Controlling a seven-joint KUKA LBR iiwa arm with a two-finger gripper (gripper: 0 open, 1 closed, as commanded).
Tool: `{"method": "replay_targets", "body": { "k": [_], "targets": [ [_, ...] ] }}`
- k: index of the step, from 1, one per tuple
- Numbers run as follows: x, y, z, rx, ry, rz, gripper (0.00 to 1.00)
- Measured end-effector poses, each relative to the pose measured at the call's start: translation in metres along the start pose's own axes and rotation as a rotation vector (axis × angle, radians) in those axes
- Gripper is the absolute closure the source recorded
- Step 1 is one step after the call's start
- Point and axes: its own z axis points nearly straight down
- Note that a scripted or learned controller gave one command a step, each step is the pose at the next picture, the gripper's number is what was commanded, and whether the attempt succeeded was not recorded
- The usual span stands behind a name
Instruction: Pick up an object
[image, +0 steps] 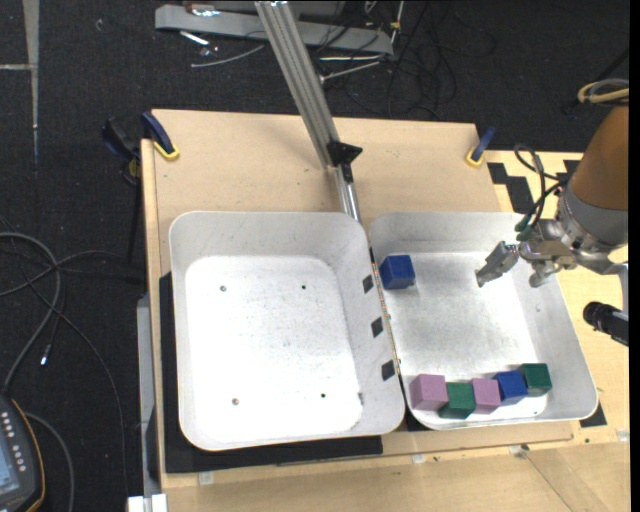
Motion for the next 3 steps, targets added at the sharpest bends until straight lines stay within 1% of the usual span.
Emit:
{"method": "replay_targets", "body": {
  "k": [1,2,3],
  "targets": [
    [0.010,-0.010,-0.043,-0.004,0.001,-0.006,0.00],
    [0.011,-0.010,-0.067,-0.003,0.001,-0.006,0.00],
    [0.009,-0.005,-0.062,0.000,0.000,-0.005,0.00]
  ]
}}
